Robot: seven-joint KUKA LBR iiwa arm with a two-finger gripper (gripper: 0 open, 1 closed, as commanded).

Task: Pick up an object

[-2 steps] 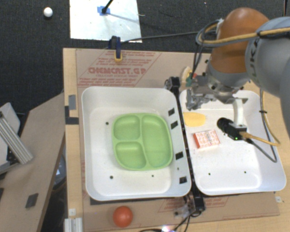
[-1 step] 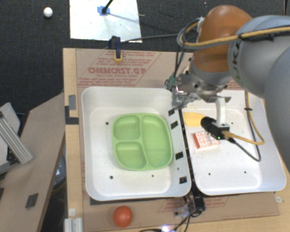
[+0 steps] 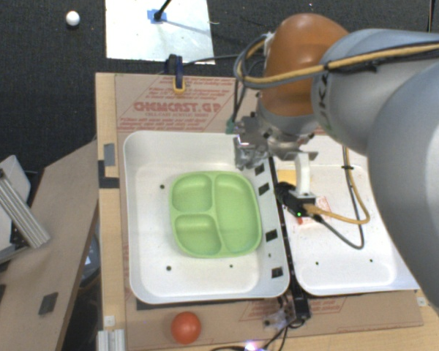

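A light green divided plate (image 3: 215, 213) lies flat in the middle of the left white bin (image 3: 141, 218). My gripper (image 3: 246, 156) hangs over the far right part of that bin, just beyond the plate's top right corner and close to the wall between the two bins. Nothing is visible in its grasp. The grey arm with its orange band covers the far part of the right bin (image 3: 351, 262).
An orange ball (image 3: 185, 327) rests on the bench in front of the left bin, outside it. A small white ball (image 3: 73, 18) lies far back left on the dark surface. A sheet of white paper (image 3: 158, 20) lies behind the bins.
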